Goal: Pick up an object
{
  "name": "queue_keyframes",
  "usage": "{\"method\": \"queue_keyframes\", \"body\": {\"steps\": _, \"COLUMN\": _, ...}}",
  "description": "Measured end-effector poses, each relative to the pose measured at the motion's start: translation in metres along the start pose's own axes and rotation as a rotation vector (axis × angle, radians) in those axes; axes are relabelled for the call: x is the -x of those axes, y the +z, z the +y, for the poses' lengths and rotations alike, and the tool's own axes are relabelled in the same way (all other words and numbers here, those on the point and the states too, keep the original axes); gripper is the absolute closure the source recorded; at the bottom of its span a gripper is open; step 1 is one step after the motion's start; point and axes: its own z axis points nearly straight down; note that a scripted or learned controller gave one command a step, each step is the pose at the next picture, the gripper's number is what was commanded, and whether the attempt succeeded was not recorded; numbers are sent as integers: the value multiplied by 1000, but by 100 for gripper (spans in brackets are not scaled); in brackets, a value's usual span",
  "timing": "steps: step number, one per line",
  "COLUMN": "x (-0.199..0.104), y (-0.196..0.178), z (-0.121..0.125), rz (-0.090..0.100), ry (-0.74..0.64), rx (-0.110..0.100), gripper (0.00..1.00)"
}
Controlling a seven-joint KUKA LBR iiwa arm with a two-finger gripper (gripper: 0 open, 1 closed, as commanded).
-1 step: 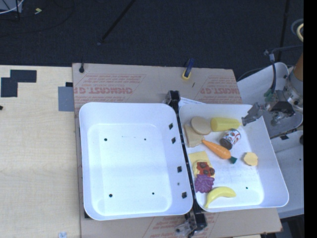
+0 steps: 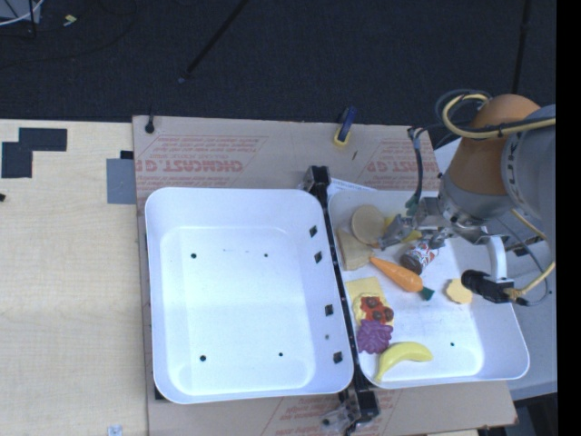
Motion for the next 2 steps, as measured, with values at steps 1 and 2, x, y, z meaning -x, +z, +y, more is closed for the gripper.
{"method": "queue_keyframes", "body": {"steps": 1, "x": -39, "y": 28, "z": 24, "rz": 0, "ry": 3, "rx": -15, "gripper": 0}}
{"method": "queue_keyframes", "body": {"steps": 2, "x": -25, "y": 31, "z": 23, "rz": 5, "ry": 1, "rx": -18, "gripper": 0}}
